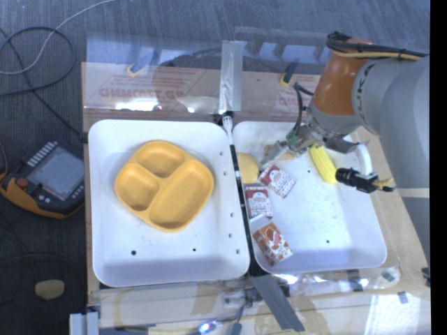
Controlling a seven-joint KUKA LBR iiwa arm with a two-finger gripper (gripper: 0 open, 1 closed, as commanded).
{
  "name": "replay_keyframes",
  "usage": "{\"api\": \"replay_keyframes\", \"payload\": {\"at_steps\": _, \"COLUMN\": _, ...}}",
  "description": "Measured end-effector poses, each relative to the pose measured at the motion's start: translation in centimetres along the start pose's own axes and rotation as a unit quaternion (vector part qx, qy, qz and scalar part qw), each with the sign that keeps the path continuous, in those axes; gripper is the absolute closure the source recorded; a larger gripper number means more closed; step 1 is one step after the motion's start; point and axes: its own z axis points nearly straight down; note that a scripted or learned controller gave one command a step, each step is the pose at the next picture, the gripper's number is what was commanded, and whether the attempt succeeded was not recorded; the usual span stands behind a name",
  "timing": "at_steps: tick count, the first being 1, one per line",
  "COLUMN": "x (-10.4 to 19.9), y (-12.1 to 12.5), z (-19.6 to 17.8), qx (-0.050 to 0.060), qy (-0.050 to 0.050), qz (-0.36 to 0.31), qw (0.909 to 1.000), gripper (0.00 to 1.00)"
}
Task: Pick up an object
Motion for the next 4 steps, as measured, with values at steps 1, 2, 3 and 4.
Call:
{"api": "replay_keyframes", "payload": {"at_steps": 1, "x": -8.2, "y": -1.4, "z": 1.5, "qx": 0.005, "qy": 0.004, "qz": -0.021, "qw": 0.9998, "gripper": 0.0}}
{"api": "replay_keyframes", "payload": {"at_steps": 2, "x": -8.2, "y": -5.5, "z": 1.7, "qx": -0.003, "qy": 0.001, "qz": -0.057, "qw": 0.9984, "gripper": 0.0}}
{"api": "replay_keyframes", "payload": {"at_steps": 3, "x": -8.4, "y": -5.0, "z": 1.7, "qx": -0.002, "qy": 0.003, "qz": -0.051, "qw": 0.9987, "gripper": 0.0}}
{"api": "replay_keyframes", "payload": {"at_steps": 4, "x": -8.5, "y": -4.7, "z": -4.8, "qx": 0.002, "qy": 0.0, "qz": -0.111, "qw": 0.9938, "gripper": 0.0}}
